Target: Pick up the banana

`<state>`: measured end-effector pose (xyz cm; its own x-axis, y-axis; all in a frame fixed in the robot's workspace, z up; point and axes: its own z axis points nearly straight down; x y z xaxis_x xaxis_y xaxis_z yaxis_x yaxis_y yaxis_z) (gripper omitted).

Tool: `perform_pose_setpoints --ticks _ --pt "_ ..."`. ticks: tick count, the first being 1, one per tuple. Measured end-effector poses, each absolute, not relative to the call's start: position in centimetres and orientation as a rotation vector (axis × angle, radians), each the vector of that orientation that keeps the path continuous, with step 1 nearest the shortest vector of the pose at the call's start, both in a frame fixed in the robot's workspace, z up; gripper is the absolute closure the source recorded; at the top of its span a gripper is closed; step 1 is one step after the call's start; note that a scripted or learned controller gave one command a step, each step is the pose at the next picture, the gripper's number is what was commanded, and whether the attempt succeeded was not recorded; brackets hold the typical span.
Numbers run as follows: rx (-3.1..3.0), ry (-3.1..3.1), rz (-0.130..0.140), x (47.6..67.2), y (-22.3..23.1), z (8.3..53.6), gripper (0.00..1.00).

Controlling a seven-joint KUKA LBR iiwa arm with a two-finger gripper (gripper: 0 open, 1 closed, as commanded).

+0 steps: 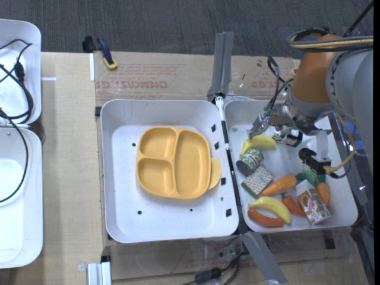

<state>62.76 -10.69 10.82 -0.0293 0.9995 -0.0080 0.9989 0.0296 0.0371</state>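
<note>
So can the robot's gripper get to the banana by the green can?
Probably yes. The gripper hangs right above that banana, which lies bare on top, the can just beside it.

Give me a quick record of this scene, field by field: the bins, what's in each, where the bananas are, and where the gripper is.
left bin: holds a yellow divided plate
right bin: holds toy food
upper banana: near the bin's top, just below the gripper
lower banana: near the bin's front edge, lying on a red sausage
other items: green can, carrot, small carton
gripper: low over the right bin, next to the upper banana
grasp: cannot tell
</note>
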Motion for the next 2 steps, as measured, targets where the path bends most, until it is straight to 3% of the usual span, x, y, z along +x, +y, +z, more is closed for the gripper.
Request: perform_pose_setpoints --ticks 1,2 --pt "2.112 2.280 0.027 61.9 -10.4 10.8 0.00" --pt "2.096 2.337 0.002 59.5 -10.7 9.3 0.00"
